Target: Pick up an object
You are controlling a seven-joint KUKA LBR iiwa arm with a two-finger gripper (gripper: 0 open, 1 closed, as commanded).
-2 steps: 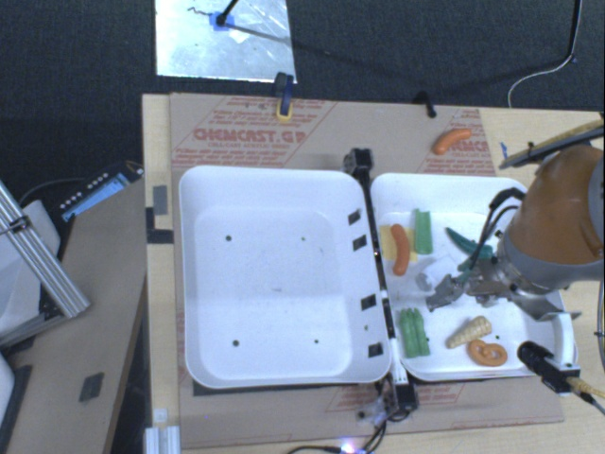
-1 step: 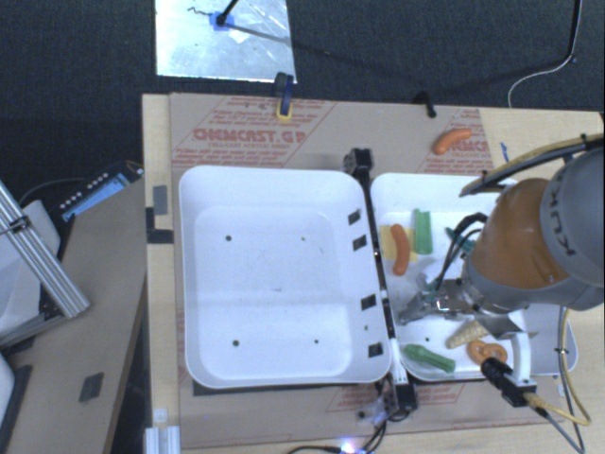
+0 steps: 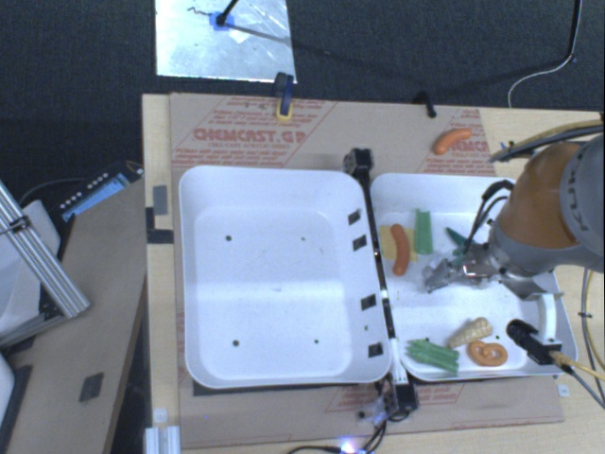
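Note:
The right bin [image 3: 444, 189] holds several toy foods: an orange sausage [image 3: 401, 249] beside a yellow piece [image 3: 386, 243], a light green block [image 3: 422, 232], a dark green piece [image 3: 459, 239], a beige cone-shaped item [image 3: 470, 331], a green leafy piece [image 3: 432, 354] and an orange pretzel [image 3: 488, 353]. My gripper [image 3: 437, 275] hangs low over the middle of the right bin, right of the sausage. Its metal fingers point left and I see nothing held between them.
The left bin [image 3: 274, 272] sits beside the right one. Another orange sausage [image 3: 452, 141] lies on the cardboard behind the right bin. A blue and yellow clamp [image 3: 283, 96] stands at the cardboard's far edge. Black clips line the divider between bins.

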